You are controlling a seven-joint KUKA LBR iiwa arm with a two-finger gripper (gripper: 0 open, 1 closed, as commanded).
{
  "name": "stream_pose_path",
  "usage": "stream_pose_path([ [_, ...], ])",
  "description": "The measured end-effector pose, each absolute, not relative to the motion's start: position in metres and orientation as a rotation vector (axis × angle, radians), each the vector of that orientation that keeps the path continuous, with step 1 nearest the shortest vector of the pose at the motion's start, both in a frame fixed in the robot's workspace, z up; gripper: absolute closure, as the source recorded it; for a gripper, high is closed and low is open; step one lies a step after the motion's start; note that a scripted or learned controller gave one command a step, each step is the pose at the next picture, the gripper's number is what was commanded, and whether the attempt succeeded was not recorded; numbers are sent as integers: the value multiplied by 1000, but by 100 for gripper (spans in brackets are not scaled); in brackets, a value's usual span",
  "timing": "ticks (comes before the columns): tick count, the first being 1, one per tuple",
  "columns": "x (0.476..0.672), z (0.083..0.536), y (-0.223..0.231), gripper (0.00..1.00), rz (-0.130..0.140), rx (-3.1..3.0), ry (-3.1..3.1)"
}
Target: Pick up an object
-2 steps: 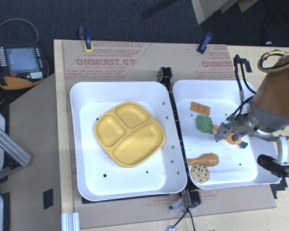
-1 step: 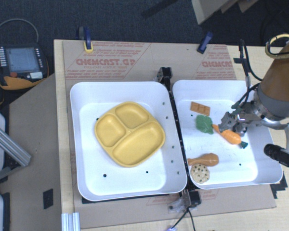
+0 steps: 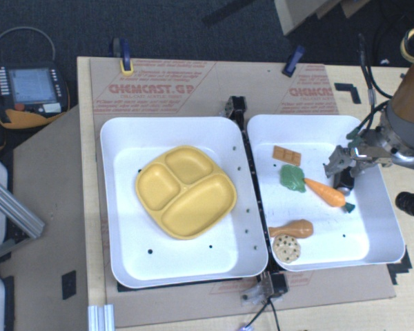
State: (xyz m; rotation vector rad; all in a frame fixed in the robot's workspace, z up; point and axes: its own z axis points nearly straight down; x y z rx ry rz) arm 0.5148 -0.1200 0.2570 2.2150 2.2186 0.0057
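The gripper (image 3: pixel 343 171), state indeterminate, hovers just right of the orange plastic carrot (image 3: pixel 324 192), whose long axis runs diagonally.

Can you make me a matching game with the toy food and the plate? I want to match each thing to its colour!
Things:
1. divided plate
2. carrot
3. cookie
4. leafy vegetable

Colours:
A. green
B. yellow
C. tan with dark spots
D. orange

Pairs: 1-B, 2-D, 3-C, 4-A
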Motion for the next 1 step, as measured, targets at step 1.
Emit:
stream_pose_path([
  [1, 537, 261, -71, 100, 4, 2213, 2226],
])
